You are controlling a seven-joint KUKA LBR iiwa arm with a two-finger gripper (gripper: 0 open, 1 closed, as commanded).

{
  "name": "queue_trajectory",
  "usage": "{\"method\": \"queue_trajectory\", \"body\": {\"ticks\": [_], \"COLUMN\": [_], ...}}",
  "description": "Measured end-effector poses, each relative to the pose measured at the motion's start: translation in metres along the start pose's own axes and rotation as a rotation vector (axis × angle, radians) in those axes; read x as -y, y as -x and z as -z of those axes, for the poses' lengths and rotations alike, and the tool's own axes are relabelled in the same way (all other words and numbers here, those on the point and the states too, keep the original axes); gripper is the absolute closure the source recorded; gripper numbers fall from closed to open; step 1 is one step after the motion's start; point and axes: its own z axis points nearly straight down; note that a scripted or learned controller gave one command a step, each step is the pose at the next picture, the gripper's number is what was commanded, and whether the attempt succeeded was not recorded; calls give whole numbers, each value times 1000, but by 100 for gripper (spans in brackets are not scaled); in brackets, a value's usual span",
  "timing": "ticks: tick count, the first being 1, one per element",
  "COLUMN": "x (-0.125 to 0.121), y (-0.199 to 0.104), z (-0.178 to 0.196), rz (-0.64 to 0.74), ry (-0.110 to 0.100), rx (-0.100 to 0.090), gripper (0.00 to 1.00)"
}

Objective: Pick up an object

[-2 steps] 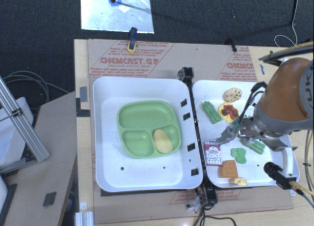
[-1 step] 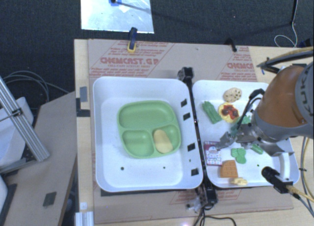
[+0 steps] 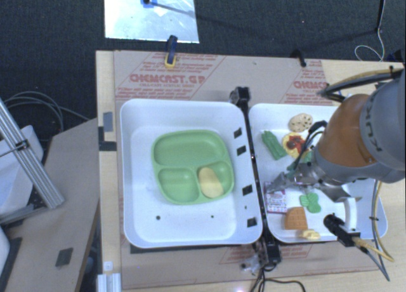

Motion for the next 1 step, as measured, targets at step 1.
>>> {"method": "queue_trajectory", "body": {"ticks": [1], "x": [-3], "y": [-1], "z": [16], "rz": [1], "ry": [10], "rx": [0], "gripper": [100]}}
